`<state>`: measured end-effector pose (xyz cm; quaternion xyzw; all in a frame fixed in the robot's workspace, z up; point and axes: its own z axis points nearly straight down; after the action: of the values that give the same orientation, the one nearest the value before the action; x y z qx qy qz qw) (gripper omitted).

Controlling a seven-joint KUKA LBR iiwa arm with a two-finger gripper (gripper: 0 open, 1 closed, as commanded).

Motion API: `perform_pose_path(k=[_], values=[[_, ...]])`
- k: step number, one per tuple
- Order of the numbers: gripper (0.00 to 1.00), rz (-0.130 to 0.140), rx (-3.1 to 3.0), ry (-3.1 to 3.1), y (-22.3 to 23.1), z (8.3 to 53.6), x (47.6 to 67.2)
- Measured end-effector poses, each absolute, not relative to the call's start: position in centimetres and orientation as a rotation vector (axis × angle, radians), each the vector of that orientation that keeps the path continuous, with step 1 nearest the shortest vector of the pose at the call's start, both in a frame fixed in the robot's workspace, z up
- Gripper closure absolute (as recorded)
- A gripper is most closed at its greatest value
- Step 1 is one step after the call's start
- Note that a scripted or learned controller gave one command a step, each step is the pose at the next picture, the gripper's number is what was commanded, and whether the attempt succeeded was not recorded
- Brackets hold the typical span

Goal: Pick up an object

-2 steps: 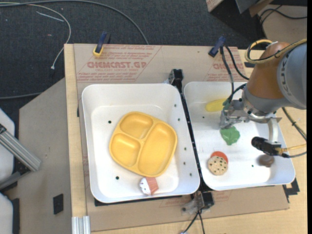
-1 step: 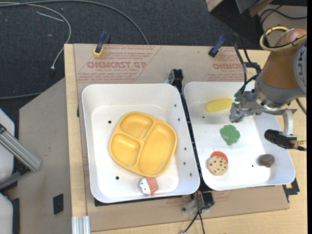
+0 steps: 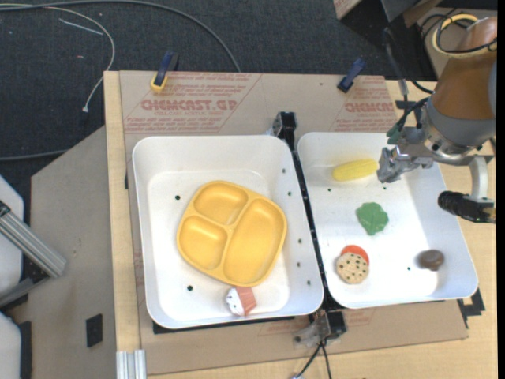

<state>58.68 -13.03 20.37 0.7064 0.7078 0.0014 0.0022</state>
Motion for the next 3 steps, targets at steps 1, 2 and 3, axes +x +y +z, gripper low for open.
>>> perform_pose_path(k=[1, 2, 3], values=[[1.00, 0.005, 2.216, 2.221, -12.0, 25.7, 58.6], [1.00, -0.001, 2.220, 2.228, -7.7, 24.6, 58.9], [1.00, -0.002, 2.219, 2.230, -2.9, 23.3, 59.5]])
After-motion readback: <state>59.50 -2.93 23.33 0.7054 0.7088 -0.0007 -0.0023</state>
